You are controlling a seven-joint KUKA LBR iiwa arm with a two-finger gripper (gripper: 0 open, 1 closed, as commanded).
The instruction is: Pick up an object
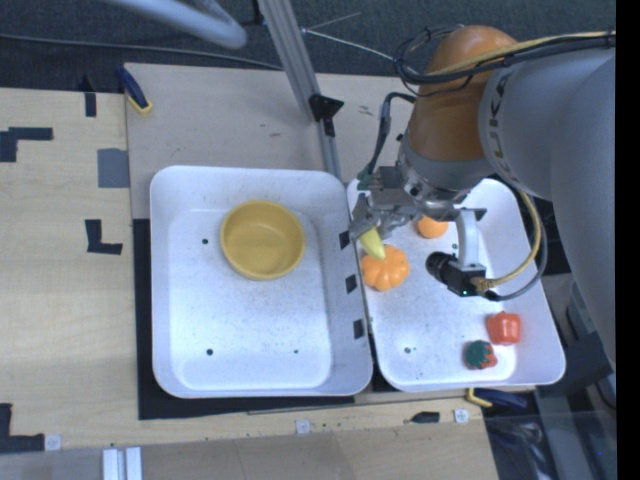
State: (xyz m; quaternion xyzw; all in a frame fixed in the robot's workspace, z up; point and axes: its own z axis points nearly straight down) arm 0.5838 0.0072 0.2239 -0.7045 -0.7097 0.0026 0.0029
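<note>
My gripper (372, 220) hangs over the left edge of the right bin (440, 368), below the arm's orange band. A small yellow object (371, 241) sits right at its tip, touching or just under it. An orange pumpkin-shaped object (386, 269) lies directly below that on the bin floor. A small orange ball (432, 228) rests to the right, partly hidden by the wrist. A red block (504, 328) and a green-and-red object (480, 354) lie near the bin's lower right corner.
The left bin (190, 348) holds a yellow bowl (263, 239) in its upper half. A slanted metal pole (300, 68) stands behind the bins. A black fitting on the arm's cable (455, 271) hangs over the right bin's middle.
</note>
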